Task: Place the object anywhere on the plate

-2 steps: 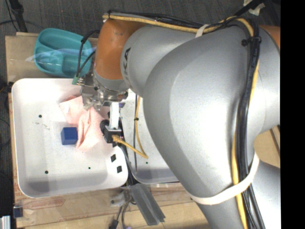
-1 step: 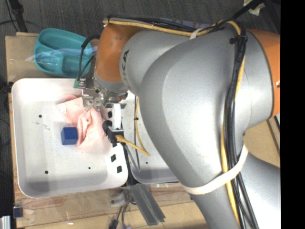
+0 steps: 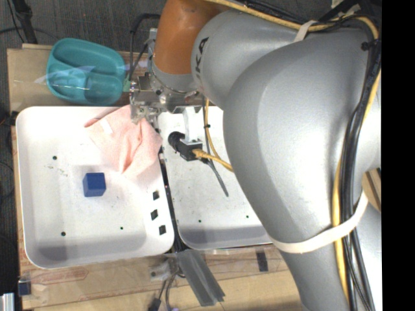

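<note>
1. A small blue cube (image 3: pixel 94 184) sits on the floor of the left white bin (image 3: pixel 39 238), toward its left middle.
2. A pink cloth (image 3: pixel 126 141) lies crumpled in the same bin, up and to the right of the cube, not touching it.
3. A teal plate (image 3: pixel 84 70) rests outside the bins, beyond the left bin's far edge.
4. The claw (image 3: pixel 144 109) hangs over the cloth's upper edge, well apart from the cube; whether it is spread or pressed together cannot be told.
5. The grey arm (image 3: pixel 285 109) covers much of the right bin (image 3: pixel 201 232).

Count: two white bins (image 3: pixel 39 173) side by side. One blue cube (image 3: pixel 94 184). One pink cloth (image 3: pixel 126 141). One teal scoop (image 3: pixel 84 71) beyond the bins. One arm (image 3: pixel 279 109).
</note>
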You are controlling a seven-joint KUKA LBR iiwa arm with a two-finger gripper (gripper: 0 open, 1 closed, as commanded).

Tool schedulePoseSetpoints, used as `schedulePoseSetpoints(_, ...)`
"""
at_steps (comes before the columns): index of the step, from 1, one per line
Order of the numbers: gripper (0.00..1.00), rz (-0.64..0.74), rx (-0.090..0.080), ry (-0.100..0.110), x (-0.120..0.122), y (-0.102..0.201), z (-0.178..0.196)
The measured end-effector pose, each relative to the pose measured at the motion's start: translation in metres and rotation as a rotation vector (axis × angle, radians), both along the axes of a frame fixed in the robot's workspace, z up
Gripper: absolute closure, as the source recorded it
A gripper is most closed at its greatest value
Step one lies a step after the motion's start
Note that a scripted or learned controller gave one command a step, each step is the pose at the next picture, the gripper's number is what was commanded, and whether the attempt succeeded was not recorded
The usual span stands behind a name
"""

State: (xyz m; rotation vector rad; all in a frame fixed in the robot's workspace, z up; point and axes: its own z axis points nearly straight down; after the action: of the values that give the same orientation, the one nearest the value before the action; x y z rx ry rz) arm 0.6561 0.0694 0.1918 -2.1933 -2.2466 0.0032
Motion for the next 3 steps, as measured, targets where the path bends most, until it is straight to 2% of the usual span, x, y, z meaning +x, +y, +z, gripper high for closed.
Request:
schedulePoseSetpoints(1,1.0,0.158,0.0,0.0,-0.038,0.041,0.057)
schedulePoseSetpoints(2,1.0,0.305,0.0,0.001,-0.067,-0.005,0.077)
schedulePoseSetpoints(3,1.0,0.234,-0.001,0.0,-0.014,-0.114,0.067)
